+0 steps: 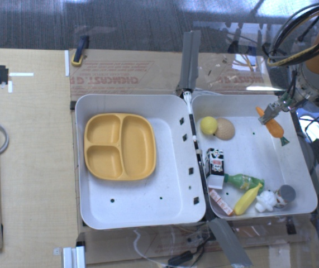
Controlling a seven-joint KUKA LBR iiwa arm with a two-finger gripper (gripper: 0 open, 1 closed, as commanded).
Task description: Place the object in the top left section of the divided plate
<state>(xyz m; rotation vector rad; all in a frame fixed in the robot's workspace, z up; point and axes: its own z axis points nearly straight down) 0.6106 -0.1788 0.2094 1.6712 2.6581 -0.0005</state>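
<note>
Your gripper [272,114] sits over the far right part of the right bin [304,166], right by an orange carrot [274,126]; you cannot tell from this angle whether it grips the carrot or merely touches it. The yellow divided plate [120,147] lies in the left bin [142,205], well apart from the carrot. Elsewhere in the right bin you have a lemon [208,125] touching a tan round object [224,129], a small milk carton [215,162], a green bottle [243,180] and a banana [246,200].
</note>
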